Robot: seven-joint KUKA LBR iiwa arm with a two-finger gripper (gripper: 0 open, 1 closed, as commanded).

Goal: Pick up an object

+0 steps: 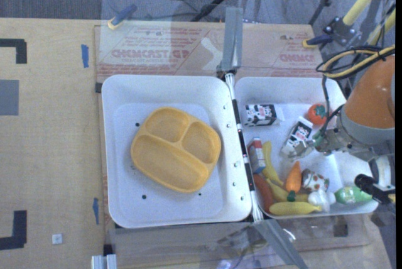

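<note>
yellow divided plate (176, 149), left bin (119, 136)

Tan wooden bench (50, 136); two white bins side by side, left bin (119, 154), right bin (282, 88)

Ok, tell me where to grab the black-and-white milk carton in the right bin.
Grip the milk carton across its short sides, coming straight down from above. It lies flat on its side near the bin's far wall, apart from the other toys, so both long faces look reachable.
</note>
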